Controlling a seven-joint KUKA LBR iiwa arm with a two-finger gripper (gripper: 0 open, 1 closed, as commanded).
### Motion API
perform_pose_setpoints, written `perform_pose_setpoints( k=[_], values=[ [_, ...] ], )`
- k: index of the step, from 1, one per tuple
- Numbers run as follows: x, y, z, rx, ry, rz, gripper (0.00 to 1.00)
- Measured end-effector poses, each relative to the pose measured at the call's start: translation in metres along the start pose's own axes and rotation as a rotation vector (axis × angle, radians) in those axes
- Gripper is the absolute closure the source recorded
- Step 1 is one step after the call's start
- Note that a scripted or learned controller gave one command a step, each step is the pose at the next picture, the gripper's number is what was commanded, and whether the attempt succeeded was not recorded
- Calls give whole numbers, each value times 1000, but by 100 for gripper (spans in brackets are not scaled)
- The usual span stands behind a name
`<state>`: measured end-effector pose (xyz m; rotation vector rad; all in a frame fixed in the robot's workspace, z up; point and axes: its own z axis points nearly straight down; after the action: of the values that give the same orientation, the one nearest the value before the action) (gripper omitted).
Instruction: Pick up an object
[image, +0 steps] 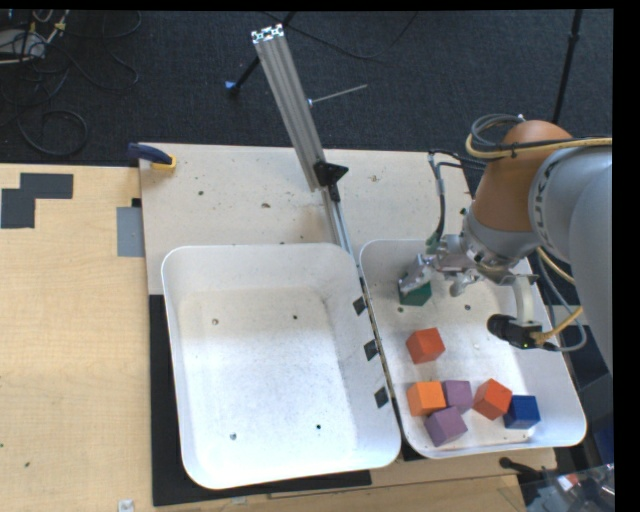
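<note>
Front of right bin: purple block, nearest the camera, with a second purple block touching it behind, an orange block at their left, a red-orange block to the right and a blue block just beside that
Gripper: low over the far left part of the right bin, fingers closed around a small dark green block that shows between them
Green block: in the gripper, near the bin's left wall
Lone cube: red-orange block toward mid-bin, nearer the camera than the gripper, apart from it
Arm: grey, orange band above the wrist, reaching in from the right
Left bin: white, side by side with the right one
Bench: slanted metal rail behind the bins
</note>
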<state>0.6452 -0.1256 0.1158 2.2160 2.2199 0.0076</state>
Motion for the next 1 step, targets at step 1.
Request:
perform_pose_setpoints(
  k=[1],
  values=[
    [-2, -6, -3, 27, 4, 8, 100]
  ],
)
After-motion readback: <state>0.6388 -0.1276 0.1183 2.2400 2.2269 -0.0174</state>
